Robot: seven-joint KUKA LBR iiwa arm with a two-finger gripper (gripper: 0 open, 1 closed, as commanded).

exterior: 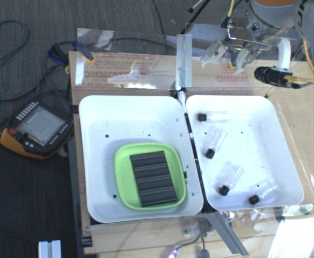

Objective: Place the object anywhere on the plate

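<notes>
A green square plate [123, 165] lies in the left bin [95, 122], toward its front. A dark grey ribbed block [153, 178] rests flat on the plate, covering most of its middle. My gripper [227, 58] hangs at the top right, above the back edge of the right bin [269, 138] and far from the plate. Its two pale fingers [212, 53] stand apart with nothing between them.
Several clear vials with black caps [214, 143] lie scattered in the right bin. A metal post [184, 63] rises behind the seam between the bins. A black cylinder [271, 75] sticks out beside the arm. A teach pendant [36, 128] and cables lie on the floor at left.
</notes>
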